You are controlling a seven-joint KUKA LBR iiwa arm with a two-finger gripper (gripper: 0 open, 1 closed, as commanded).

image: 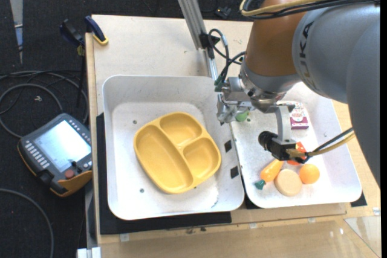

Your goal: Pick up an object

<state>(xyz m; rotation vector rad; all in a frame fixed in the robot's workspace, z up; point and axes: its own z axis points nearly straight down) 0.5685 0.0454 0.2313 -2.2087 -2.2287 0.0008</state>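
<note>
At the near right, in the right bin (pixel 347 187), a toy carrot (pixel 269 171), a tan round piece (pixel 289 183) and an orange ball (pixel 309 174) are lying clustered together. Left of them, a yellow divided plate (pixel 176 151) is sitting in the left bin (pixel 115 130). Farther back, a small pink-and-white box (pixel 299 119) is resting by the arm. The gripper (pixel 228 110) is hovering over the ridge between the bins, beside a small green object (pixel 242 116); whether it is spread or pressed together, I cannot tell.
</note>
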